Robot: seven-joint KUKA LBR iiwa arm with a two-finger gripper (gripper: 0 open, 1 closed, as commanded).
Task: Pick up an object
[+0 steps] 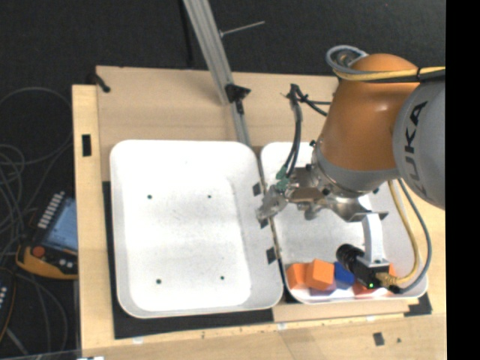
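My gripper point(306, 198) hangs over the middle of the right bin point(279, 156), mostly covered by the grey and orange wrist above it. In that bin's front edge lies a small cluster: an orange block point(310, 274), a blue block point(343, 278) to its right, a red piece point(364, 290) at the front rim and a purple piece point(322, 292) under the orange one. The gripper is behind the cluster and apart from it, with nothing seen between it and the blocks.
The left bin point(187, 223) sits beside the right one, their rims meeting along a narrow ridge. A slanted metal rail point(214, 47) rises from the bench behind the bins. Cables and a handheld pendant point(52, 238) lie off the bench at the left.
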